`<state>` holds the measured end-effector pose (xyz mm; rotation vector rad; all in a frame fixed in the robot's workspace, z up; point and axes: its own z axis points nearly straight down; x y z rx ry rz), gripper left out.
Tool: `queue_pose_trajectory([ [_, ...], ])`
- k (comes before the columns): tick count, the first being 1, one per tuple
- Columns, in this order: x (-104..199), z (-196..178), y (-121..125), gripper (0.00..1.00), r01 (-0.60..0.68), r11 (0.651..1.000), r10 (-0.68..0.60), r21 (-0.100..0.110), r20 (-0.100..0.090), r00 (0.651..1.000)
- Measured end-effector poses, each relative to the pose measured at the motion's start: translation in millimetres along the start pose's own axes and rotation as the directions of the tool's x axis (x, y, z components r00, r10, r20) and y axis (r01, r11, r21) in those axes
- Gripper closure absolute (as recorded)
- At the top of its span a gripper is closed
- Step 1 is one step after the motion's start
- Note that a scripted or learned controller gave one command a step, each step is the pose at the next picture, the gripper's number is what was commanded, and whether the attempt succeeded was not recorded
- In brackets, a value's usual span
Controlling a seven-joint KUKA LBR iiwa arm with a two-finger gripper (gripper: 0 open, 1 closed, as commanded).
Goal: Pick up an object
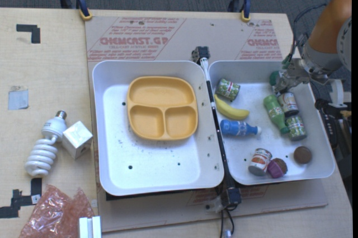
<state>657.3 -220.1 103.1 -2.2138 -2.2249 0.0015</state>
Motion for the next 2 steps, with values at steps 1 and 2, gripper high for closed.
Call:
queue_pose_trajectory([
  [1, 2.2, -0.6, 1.6, 0.0, 0.001, 1.0, -0.002, -0.004, -0.003, 1.0],
  [2, 0.9, -9.9, 0.4, 1.0, 0.002, 1.0, -0.002, 0.001, -0.001, 1.0],
])
